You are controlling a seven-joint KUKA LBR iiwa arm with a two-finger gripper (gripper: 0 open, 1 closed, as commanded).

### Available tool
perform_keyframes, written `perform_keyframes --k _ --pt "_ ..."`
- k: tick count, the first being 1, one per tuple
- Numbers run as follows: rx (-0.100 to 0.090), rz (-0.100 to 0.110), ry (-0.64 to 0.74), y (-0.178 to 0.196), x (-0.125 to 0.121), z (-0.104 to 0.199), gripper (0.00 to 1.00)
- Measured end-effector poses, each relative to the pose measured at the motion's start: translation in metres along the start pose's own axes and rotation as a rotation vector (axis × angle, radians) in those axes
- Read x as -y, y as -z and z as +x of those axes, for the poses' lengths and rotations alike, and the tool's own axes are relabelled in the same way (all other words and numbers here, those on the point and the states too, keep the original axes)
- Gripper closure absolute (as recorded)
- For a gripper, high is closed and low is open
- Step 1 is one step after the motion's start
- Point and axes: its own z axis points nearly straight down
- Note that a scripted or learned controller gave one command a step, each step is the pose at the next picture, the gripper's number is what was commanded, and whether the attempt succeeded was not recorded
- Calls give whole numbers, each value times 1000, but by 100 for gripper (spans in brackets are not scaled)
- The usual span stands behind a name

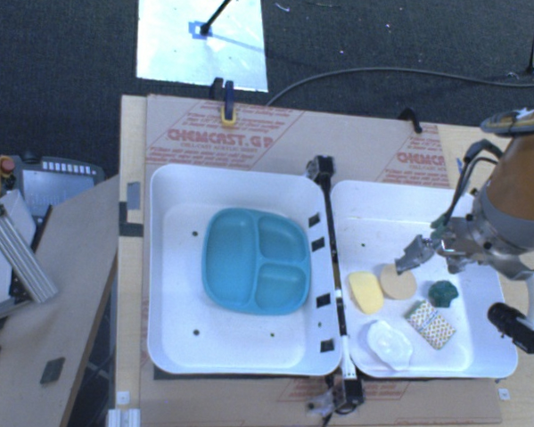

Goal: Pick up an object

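White bins: two shallow ones side by side on my worktop (280,128), left bin (174,194) and right bin (366,204), black clips along the shared edge.
Left bin contents: one blue divided plate (254,259), three compartments, lying flat near the middle, nothing on it that I can see.
Right bin contents: all the loose pickables, bunched in the near half; yellow piece (365,292), tan round disc (397,284) touching it, dark green lump (442,293), patterned block (432,325), clear-white lump (388,343).
Arm: reaches in from the right, orange band (523,181) above the wrist, angled down toward the cluster.
Claw (411,258): low over the right bin, tip just above the tan round disc; I can't tell its opening from here, nothing visibly between the fingers.
Why there, my guess: lined up for a grab at the disc or its yellow neighbour.
Task state: nothing lifted yet, I judge.
Risk: items crowded, a neighbour may get nudged.
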Motion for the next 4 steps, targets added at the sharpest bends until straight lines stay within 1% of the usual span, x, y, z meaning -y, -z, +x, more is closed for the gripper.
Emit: perform_keyframes --k 1,2,3,4 --pt "1 -10 2 4 -2 0 0" --pt "0 -5 0 -40 -8 -3 0" --pt "0 -4 -1 -88 -3 -10 0" --pt "0 -4 -1 -132 3 -8 0"
